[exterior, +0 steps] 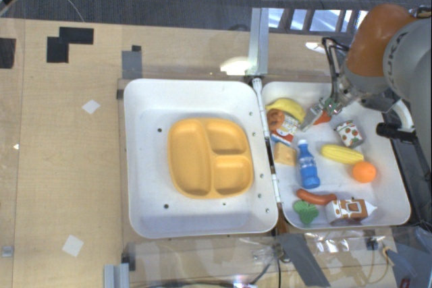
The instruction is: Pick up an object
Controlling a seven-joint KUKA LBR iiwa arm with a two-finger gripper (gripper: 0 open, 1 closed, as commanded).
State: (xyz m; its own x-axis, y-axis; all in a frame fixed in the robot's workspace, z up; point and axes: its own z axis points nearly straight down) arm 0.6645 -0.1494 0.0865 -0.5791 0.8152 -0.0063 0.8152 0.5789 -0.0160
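1. The gripper (317, 114) hangs low in the right bin (398, 202); I cannot tell how its jaws stand.
2. A banana (286, 106) lies at its nine o'clock; crowded neighbours could spoil the grasp.

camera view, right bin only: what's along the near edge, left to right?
Green toy → sausage, overlapping just above it → brown-and-white carton. All lie in the right bin, well away from the gripper at the far end.

No legible text; print on carton (349, 210) and packet (282, 125) too small to read.
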